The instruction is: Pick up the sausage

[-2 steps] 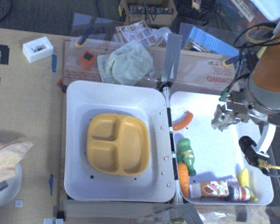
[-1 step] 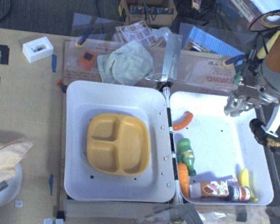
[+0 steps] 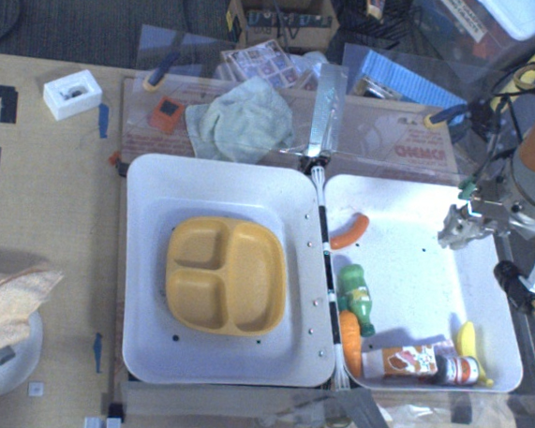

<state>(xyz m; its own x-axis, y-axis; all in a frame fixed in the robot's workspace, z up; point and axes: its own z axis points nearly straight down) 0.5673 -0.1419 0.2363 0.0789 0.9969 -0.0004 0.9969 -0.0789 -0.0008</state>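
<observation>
Sausage, small, curved, orange-red [image 3: 349, 231], lying at upper left corner of right shallow white bin [image 3: 419, 202], against divider. Grey metal gripper [image 3: 458, 227] well apart, near same bin's right wall, above bare floor; grip state impossible to tell.

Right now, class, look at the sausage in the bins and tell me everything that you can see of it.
The sausage is a small, smooth, orange-red piece, slightly curved, with rounded ends; it looks like a plastic toy. It lies flat on the floor of the right bin, near the far left corner, slanted, with its lower end close to the wall between the two bins. Nothing rests on it. The green bottle lies nearer the camera, apart from it. The claw hangs over the bin's right side, well away.
</observation>
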